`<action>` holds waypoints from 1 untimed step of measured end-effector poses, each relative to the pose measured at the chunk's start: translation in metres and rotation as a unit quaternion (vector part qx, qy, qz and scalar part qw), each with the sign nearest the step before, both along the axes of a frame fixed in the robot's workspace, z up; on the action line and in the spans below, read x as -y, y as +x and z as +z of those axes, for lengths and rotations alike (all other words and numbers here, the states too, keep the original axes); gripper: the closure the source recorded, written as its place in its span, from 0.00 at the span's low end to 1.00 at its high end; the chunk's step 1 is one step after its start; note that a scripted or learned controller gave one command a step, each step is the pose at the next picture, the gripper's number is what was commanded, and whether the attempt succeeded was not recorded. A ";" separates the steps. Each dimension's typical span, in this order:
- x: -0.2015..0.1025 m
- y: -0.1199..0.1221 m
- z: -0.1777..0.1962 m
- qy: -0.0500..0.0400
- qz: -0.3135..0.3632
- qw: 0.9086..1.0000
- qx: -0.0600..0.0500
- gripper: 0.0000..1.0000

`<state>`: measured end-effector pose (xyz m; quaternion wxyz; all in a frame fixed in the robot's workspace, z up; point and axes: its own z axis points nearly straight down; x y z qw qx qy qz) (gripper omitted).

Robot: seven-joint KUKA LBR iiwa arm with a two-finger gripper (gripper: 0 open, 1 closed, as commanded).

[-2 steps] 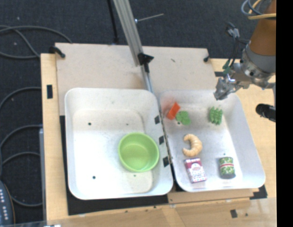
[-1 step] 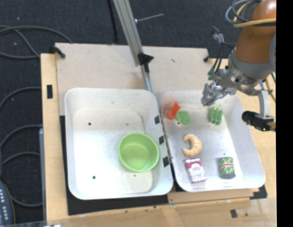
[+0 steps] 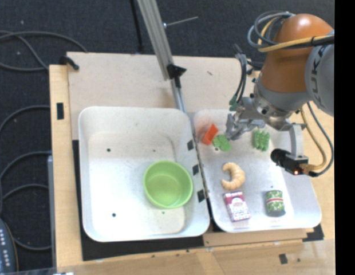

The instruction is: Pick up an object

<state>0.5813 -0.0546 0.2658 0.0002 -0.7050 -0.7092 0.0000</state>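
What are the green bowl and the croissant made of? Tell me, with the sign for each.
Green bowl: likely plastic, matte to slightly glossy; uniform lime color and a smooth, thin rim. Croissant: probably a molded plastic or rubber toy; its tan surface looks even and smooth with a soft sheen, though real pastry cannot be ruled out.

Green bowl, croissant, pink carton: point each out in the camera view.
green bowl (image 3: 168,184): camera view, left bin, point on its inner floor.
croissant (image 3: 233,175): camera view, right bin, point on the middle of its curved body.
pink carton (image 3: 237,205): camera view, right bin near the front edge, point on its top face.
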 end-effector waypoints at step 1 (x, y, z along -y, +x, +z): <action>-0.050 -0.015 0.003 0.000 -0.001 1.000 0.000 1.00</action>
